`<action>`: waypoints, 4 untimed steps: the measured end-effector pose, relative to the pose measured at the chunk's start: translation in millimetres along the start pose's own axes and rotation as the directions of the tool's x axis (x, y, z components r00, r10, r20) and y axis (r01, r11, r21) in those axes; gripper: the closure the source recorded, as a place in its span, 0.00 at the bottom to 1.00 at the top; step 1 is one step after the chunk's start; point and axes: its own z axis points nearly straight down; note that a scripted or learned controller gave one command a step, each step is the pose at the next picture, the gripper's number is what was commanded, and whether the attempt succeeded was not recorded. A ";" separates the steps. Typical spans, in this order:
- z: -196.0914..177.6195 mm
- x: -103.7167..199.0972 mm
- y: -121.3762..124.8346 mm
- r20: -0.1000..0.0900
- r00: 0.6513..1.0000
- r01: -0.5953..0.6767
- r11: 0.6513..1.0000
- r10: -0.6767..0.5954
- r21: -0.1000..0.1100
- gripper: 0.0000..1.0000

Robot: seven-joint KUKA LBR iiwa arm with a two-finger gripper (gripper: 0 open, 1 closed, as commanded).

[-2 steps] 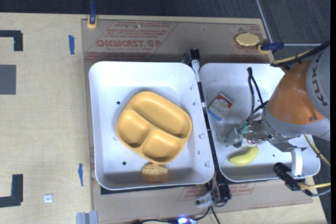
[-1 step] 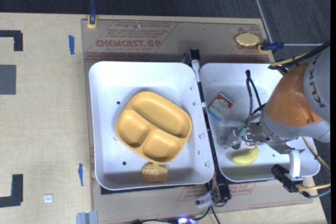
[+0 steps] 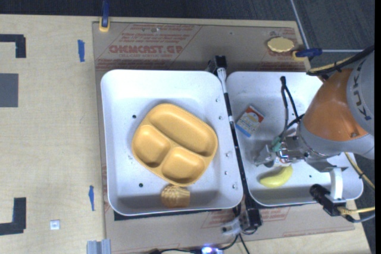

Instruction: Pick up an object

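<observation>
Gripper (image 3: 268,154) low in right bin (image 3: 262,83), banana (image 3: 275,177) just below it; jaw state unclear

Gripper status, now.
Gripper: low in the right bin, just above the yellow banana; open or shut cannot be told, and no object is visibly held.

Single fixed overhead view, slanted downward, set back enough to take in both white bins (image 3: 113,128) and surrounding bench (image 3: 47,146); arm (image 3: 339,113) entering from frame right.
</observation>
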 end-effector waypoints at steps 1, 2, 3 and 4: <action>0.1 0.1 -0.1 0.000 1.000 0.000 1.000 0.000 0.000 0.00; 10.0 -0.5 -1.6 -0.002 1.000 0.000 1.000 0.000 0.005 0.00; 0.1 -1.0 -0.1 0.000 1.000 0.000 1.000 0.000 0.001 1.00; 0.1 -0.8 -0.2 -0.001 1.000 0.000 1.000 0.000 0.001 0.00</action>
